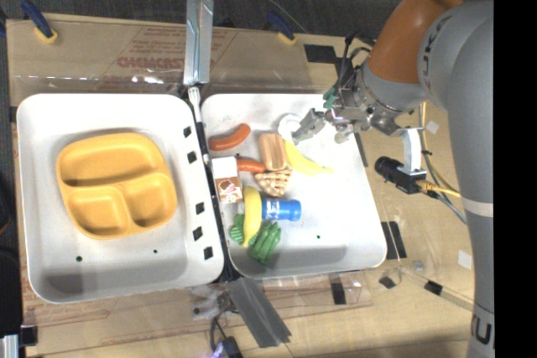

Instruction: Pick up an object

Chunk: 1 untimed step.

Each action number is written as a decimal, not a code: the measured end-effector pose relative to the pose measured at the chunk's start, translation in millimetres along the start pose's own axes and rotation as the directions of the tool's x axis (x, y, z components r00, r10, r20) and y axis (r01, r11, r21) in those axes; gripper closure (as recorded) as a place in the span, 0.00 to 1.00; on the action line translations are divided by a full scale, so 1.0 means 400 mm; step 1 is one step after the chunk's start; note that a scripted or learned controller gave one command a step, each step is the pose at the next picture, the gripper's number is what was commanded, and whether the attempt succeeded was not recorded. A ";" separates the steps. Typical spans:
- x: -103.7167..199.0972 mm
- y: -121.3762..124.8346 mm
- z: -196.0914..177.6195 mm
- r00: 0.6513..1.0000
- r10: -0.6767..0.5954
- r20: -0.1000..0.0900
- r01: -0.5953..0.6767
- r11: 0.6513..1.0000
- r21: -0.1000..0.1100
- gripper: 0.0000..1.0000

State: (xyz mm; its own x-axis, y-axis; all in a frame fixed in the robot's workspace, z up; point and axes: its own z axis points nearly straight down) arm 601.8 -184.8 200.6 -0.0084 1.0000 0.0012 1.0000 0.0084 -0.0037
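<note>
My gripper [326, 127] hangs over the back right of the right bin [352, 214], its fingers [309, 126] spread open with nothing between them. Just below and to its left lies a yellow banana [306, 163]. A tan bread piece [271, 152] and a waffle-like piece [275, 180] lie beside the banana. Further left are a brown-red sausage [229, 137], an orange carrot [249, 165] and a small box [226, 184]. Toward the front sit a blue can [282, 210], a yellow piece [252, 212] and a green vegetable [265, 241].
The left bin [33, 264] holds a yellow divided tray [117, 180]. A metal divider [198, 38] rises between the bins at the back. The grey arm with its orange band [403, 38] reaches in from the right. The right bin's front right floor is bare.
</note>
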 end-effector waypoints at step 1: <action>0.028 0.057 0.261 0.977 0.214 -0.001 -0.214 0.977 -0.009 0.00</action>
State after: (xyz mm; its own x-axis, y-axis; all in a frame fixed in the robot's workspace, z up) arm 624.2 -173.4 96.0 0.2057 0.9786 0.0015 0.9786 -0.2057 0.0054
